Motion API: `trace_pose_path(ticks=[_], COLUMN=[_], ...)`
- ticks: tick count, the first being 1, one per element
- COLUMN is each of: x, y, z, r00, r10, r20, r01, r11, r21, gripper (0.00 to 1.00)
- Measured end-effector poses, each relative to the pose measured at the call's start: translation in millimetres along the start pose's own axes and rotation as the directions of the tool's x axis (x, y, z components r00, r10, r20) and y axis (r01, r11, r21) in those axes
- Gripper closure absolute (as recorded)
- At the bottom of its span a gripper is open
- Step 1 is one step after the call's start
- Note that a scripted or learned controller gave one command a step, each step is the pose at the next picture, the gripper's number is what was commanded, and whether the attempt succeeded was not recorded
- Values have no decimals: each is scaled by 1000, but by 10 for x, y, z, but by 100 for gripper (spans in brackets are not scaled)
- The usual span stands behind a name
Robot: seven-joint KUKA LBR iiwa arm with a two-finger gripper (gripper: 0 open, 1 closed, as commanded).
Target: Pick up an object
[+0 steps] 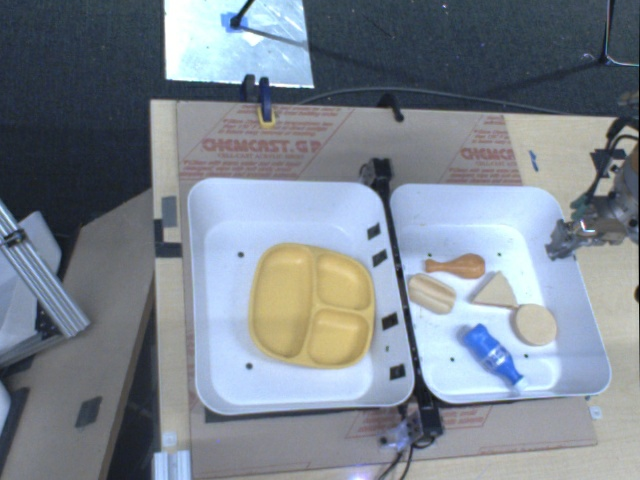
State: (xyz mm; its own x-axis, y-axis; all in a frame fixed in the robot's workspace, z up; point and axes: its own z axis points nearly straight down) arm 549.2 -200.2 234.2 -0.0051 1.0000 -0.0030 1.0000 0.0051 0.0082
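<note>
From my feed I see the arm entering at the right edge, its claw (pixel 565 240) hanging over the right rim of the right bin (pixel 560 218), near that bin's upper right corner; I cannot tell how wide the claw stands, as it is small and blurred there, and I see nothing gripped in it. The candidate objects all lie in the right bin, left of and below the claw: a toy drumstick (pixel 456 265) toward the middle, a tan bread roll (pixel 431 293) just below it by the divider, a pale wedge (pixel 495 291) to its right, a round wooden disc (pixel 535 324) just below the wedge near the right wall, and a blue bottle (pixel 493 353) lying tilted near the front. The left bin (pixel 215 268) holds a yellow divided plate (pixel 311 305) with three compartments. Both bins sit on the bench (pixel 250 138).
</note>
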Motion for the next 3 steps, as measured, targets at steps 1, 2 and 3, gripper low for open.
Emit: trace_pose_path(ticks=[1,2,3], x=[-6,551,994], y=[20,108,329], z=[-543,-435,-435], r00=[1000,1000,1000], r10=[0,-4,-4], r20=[0,-4,-4], r01=[0,4,4], r11=[1000,1000,1000], r21=[1,5,4], gripper=[100,100,100])
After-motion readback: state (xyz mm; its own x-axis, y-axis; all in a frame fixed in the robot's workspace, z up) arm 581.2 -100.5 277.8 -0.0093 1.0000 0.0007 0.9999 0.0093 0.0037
